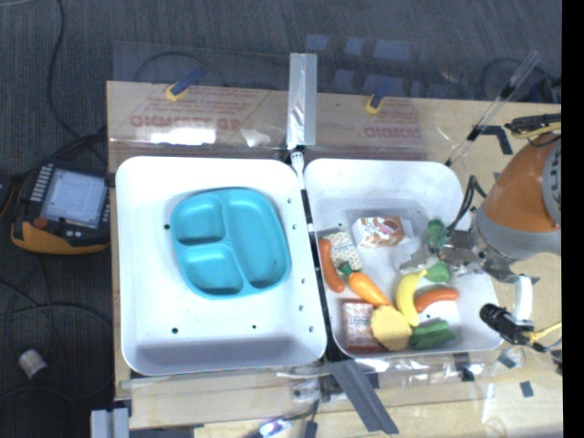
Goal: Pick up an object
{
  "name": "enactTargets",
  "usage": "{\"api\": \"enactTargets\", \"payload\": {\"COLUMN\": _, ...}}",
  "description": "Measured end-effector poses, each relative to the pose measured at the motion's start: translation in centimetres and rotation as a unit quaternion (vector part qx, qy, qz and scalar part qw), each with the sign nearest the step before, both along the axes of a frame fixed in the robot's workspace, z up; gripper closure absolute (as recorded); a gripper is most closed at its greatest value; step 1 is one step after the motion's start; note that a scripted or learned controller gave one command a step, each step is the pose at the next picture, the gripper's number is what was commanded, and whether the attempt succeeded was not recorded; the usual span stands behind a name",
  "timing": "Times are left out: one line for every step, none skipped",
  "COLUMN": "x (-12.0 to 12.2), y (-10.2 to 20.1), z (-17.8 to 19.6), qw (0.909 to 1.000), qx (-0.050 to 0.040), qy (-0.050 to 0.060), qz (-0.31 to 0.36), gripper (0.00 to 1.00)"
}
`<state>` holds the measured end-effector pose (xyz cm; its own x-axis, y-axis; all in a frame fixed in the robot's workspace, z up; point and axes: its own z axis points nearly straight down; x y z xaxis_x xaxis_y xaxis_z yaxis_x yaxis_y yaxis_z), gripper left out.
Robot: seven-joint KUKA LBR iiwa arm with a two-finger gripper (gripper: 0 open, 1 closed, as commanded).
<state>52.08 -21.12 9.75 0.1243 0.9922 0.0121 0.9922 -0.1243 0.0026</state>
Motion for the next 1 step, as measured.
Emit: {"api": "enactTargets", "payload": {"x": -0.06, "y": -0.07, "z": 0.75, "qw": 1.0000, "qx": -0.0013, "qy": 0.001, "qz": 0.000, "gripper": 1.00}}
